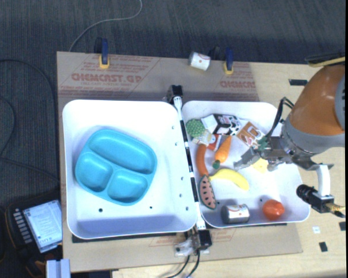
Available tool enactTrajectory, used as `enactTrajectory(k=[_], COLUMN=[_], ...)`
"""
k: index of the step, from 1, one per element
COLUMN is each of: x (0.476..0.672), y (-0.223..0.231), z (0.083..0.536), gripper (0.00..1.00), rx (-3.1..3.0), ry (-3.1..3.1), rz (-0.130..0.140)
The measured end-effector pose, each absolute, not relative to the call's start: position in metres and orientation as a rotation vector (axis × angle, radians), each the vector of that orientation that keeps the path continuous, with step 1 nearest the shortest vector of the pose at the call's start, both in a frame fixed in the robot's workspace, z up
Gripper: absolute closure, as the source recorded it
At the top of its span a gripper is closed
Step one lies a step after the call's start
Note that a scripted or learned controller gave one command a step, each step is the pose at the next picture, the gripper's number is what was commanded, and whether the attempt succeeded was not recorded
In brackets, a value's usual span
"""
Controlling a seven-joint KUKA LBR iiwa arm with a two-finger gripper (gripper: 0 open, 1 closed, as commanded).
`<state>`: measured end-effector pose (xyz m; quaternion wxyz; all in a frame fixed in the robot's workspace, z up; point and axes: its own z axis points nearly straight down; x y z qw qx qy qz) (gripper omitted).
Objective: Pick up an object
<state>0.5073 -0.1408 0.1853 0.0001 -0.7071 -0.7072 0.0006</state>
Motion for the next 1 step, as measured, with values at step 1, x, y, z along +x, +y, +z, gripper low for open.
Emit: enactTrajectory(k=[1], x=[0.5217], y=[-0.0955], z=[0.0895], gripper=[0.0], rx=[-2.229], ry=[-2.227], rz=[-0.009])
